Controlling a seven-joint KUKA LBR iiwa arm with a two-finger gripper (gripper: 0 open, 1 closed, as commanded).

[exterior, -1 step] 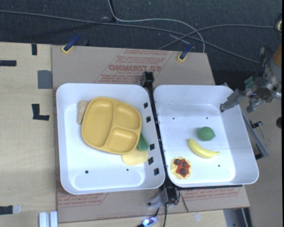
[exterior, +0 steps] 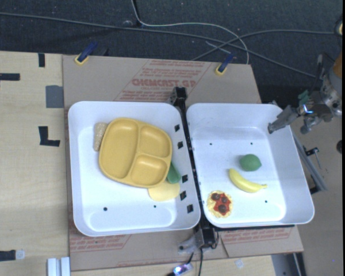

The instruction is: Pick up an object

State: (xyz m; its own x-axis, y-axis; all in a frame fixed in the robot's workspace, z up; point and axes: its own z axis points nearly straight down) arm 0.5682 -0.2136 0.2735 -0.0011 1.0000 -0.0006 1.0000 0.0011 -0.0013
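At right bin's [exterior: 287, 171] far-right rim: gripper [exterior: 287, 119], finger state indeterminable; banana [exterior: 246, 181] lies down-left, long axis left-right, green ball [exterior: 250, 162] nearer.

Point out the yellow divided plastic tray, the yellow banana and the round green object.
Yellow divided plastic tray [exterior: 135, 152]: camera view, on the central divider ridge.
Yellow banana [exterior: 245, 181]: camera view, middle of its curved body.
Round green object [exterior: 250, 162]: camera view, its centre.

You have two white bins [exterior: 83, 154] side by side on a cardboard sheet [exterior: 161, 79] held by blue-and-yellow clamps [exterior: 86, 53]; black cables [exterior: 178, 25] cross the dark mat behind.
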